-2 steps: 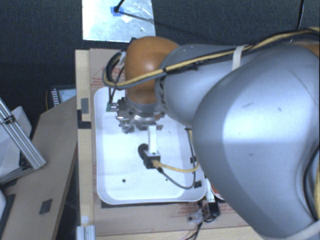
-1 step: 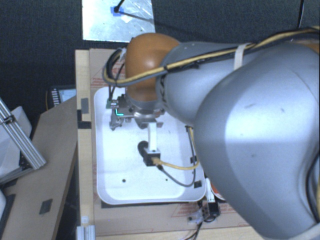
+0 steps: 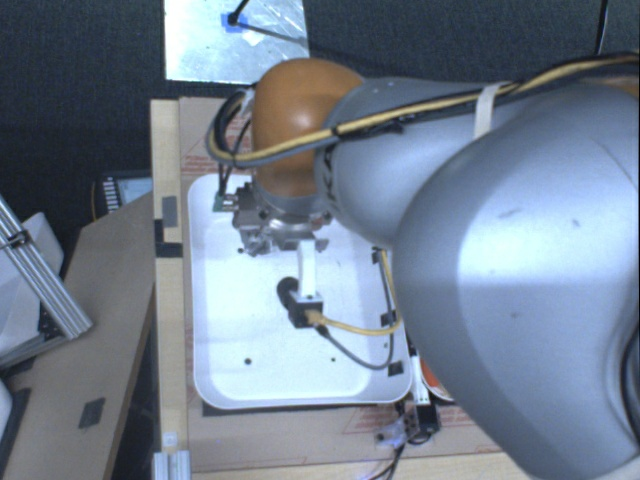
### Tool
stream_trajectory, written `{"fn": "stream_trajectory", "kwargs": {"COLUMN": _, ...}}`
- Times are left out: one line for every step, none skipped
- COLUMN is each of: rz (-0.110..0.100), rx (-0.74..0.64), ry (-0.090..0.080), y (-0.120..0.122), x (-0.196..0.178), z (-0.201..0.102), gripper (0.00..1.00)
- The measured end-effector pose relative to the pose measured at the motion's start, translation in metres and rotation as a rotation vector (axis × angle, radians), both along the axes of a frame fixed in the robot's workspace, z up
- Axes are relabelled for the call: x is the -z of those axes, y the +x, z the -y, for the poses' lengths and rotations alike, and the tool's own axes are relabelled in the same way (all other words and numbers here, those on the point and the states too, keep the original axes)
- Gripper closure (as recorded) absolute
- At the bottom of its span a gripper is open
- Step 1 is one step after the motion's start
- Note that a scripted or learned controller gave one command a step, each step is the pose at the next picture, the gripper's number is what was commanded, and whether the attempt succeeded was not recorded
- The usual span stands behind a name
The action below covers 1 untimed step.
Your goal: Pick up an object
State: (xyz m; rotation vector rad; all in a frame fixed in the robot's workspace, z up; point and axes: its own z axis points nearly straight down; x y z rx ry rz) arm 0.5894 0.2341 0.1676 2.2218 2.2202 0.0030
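We see the grey arm (image 3: pixel 500 218) reach in from the right and cover most of that side of the surface (image 3: pixel 120 268). Its orange band (image 3: pixel 295 118) sits over the far end of the left white bin (image 3: pixel 250 318). Below the band, the end effector (image 3: pixel 272 236) hangs over the far part of this bin, close to the white floor. From this angle we cannot tell whether it is wide or narrow, and we see nothing held in it.

The bare floor of the bin shows a few small dark specks (image 3: pixel 248 360), too small for us to tell what they are. The only likely object we find is an orange-red sliver (image 3: pixel 433 376) at the lower edge of the arm, just right of the left bin's near right corner and well apart from the end effector. The arm hides most of it, so we cannot tell what it is or just where it rests.

Beyond the bins, a crinkled silver sheet (image 3: pixel 235 23) lies against the dark backdrop. A metal rail (image 3: pixel 45 278) leans at the left edge.
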Motion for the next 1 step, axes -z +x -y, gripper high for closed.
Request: {"fn": "stream_trajectory", "kwargs": {"rz": 0.020, "rx": -0.004, "ry": 0.005, "y": 0.0771, "x": -0.1430, "z": 0.0001, "gripper": 1.00}}
